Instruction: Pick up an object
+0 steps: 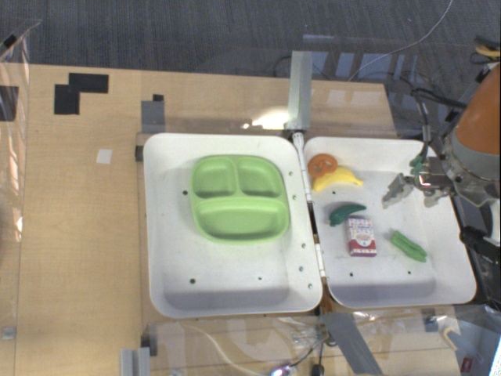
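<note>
My gripper (413,193) hangs over the right part of the right bin (391,284), open, with nothing between its fingers. To its left in that bin lie an orange round fruit (322,164), a yellow banana (337,181), a dark green pepper-like piece (345,212) and a small red and white carton (361,236). A light green pod (409,246) lies below the gripper, near the bin's right side. All these rest on the bin floor, apart from the fingers.
The left bin (168,280) holds a green divided plate (239,197). A metal post (300,84) stands behind the seam between the bins. The arm's orange band (484,116) and cables crowd the right edge.
</note>
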Controlling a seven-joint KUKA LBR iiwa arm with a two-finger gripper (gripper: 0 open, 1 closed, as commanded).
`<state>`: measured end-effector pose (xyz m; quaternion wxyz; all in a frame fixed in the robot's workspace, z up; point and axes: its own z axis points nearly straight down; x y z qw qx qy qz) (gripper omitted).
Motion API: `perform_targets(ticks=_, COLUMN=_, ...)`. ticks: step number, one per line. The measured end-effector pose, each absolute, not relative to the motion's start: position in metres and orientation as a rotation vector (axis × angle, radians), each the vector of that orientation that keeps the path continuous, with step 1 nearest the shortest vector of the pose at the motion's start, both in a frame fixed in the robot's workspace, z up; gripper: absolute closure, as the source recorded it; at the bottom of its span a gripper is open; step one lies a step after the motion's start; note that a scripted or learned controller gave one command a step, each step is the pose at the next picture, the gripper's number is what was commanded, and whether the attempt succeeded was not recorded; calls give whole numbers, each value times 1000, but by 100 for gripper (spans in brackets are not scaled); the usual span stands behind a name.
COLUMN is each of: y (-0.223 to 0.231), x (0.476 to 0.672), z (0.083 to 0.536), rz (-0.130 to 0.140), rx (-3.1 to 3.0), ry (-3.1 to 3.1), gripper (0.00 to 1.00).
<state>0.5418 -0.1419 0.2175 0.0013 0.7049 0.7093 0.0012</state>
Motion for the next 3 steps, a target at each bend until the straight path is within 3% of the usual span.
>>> perform_targets(ticks=1, y=-123, x=535, z=96, rz=5, rx=1970, ry=2442, gripper=0)
perform_targets(ticks=2, y=-179, x=533, z=92, rz=16, rx=2094, ry=2323, gripper=0)
perform_targets(ticks=3, y=-165, x=524, z=93, rz=14, rx=1878, ry=2490, gripper=0)
